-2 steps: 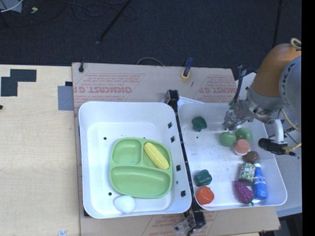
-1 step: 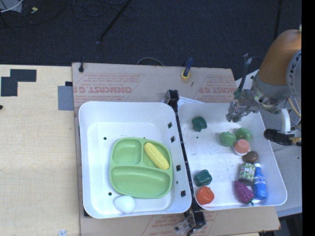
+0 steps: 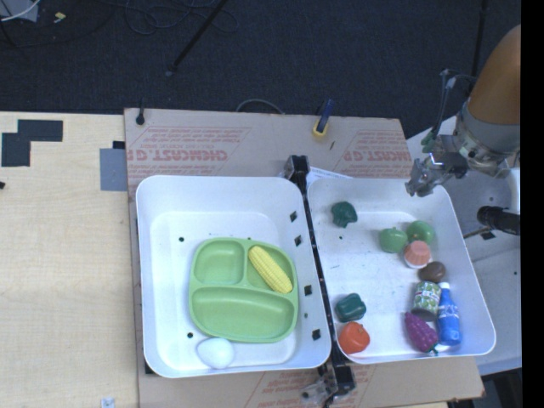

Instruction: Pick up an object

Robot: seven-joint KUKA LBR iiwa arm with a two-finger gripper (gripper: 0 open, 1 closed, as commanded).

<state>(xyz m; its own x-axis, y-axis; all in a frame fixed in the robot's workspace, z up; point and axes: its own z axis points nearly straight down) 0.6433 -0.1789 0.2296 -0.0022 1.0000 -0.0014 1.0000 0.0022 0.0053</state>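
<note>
- Pincer (image 3: 422,179) hangs over the far right corner of the right bin (image 3: 476,300); I cannot tell its state, and nothing is visible in it.
- Step in hand, as I judge it: the approach. No object is picked yet.
- Things that can be taken lie in the right bin: a dark green vegetable (image 3: 343,213) near the far edge; a green ball (image 3: 392,240), a second green piece (image 3: 420,230) and a pink round piece (image 3: 417,253) close together by the right wall.
- Toward the near right corner of this bin lie a brown piece (image 3: 432,271), a small can (image 3: 427,297), a blue bottle (image 3: 447,319) and a purple eggplant (image 3: 420,331), almost touching.
- The left bin (image 3: 149,270) carries a green tray (image 3: 240,314) with a corn cob (image 3: 269,268) in its far right compartment, and a white egg (image 3: 215,352) just beside the tray's near edge.
- Next move, in my opinion: choose one separate thing, such as the dark green vegetable, come above it and descend straight. The crowded group by the right wall is more risky.
</note>
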